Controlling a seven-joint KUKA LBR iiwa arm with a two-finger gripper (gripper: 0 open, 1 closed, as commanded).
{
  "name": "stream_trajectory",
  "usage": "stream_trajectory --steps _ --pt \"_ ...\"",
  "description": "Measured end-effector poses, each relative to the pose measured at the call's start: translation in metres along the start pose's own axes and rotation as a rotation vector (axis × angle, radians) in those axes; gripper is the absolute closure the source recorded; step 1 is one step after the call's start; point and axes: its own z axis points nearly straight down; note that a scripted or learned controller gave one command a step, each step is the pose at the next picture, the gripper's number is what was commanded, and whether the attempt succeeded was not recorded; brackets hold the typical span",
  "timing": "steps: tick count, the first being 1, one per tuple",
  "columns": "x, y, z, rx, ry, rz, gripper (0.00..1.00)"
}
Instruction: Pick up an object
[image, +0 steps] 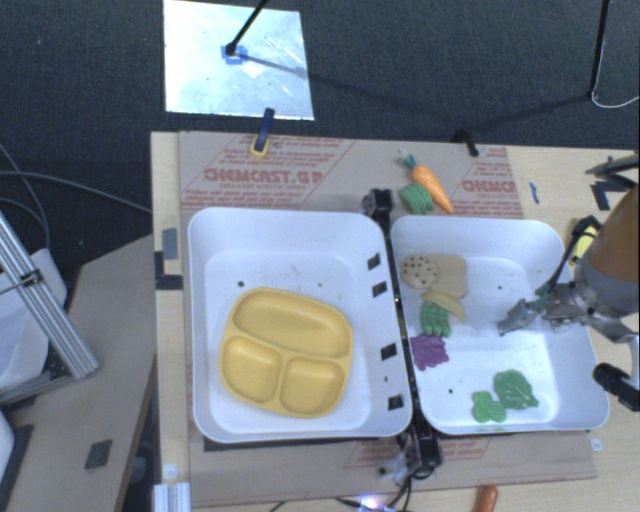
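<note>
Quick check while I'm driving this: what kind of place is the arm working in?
Most likely a robotics lab pick-and-place bench, not a kitchen. Two white bins sit on a cardboard-covered bench, holding toy food such as purple grapes and a yellow divided tray; cables trail over dark carpet.

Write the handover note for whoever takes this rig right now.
Gripper: low over the right bin, mid-right, with nothing seen between its fingers.
Right bin holds: cookie and tan piece at upper left, yellow wedge, green piece and purple grapes along the left side, green leafy toys near the front.
Left bin: yellow divided plate.
Carrot lies outside on the bench behind the bins.
Done: nothing lifted yet.
Left: close on an object and lift; the grapes and green piece lie to the gripper's left.
</note>
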Motion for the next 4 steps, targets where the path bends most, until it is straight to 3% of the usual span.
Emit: stream_trajectory --steps 1,2,3,4 --pt "0.081 0.096 0.004 -0.004 0.007 -0.015 0.0" --pt "0.161 0.08 -0.074 -0.001 0.007 -0.013 0.0" --pt "0.121 0.016 0.029 0.017 0.005 0.003 0.0" --pt "0.124 0.066 0.028 0.001 0.004 -0.006 0.0"
